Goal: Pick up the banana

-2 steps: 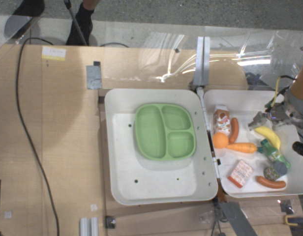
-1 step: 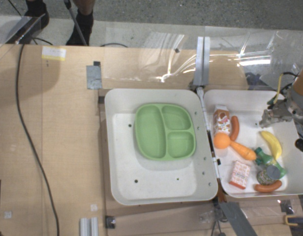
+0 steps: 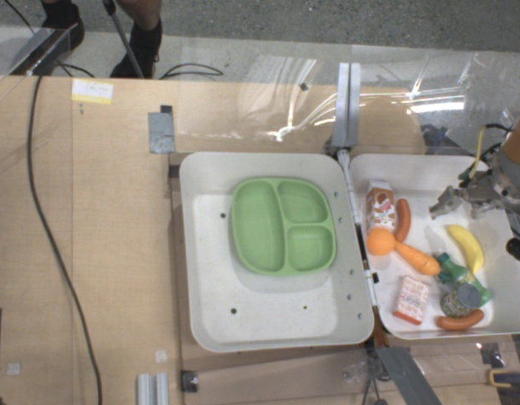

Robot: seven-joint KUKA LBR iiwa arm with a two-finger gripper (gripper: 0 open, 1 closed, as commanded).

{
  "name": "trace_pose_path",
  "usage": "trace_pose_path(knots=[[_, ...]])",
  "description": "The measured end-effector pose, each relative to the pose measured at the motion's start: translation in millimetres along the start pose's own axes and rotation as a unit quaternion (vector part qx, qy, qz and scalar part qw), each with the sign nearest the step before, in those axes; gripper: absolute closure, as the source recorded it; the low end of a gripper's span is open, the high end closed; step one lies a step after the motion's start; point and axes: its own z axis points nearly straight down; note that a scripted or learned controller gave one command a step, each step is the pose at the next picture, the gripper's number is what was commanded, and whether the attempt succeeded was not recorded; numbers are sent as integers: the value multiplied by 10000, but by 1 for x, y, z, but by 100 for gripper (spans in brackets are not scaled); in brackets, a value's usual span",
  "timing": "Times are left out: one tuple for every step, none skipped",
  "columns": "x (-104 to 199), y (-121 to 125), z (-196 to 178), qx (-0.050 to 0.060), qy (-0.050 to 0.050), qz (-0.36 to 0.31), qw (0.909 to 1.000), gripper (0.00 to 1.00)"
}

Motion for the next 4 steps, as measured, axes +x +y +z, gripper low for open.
trace_pose_path(knots=[[12,-47,14,50,24,815,9967,0],[10,-45,1,21,18,824,9966,100],[10,-45,1,20,18,824,9966,0],[17,-116,13,57,20,1476,9890,0]])
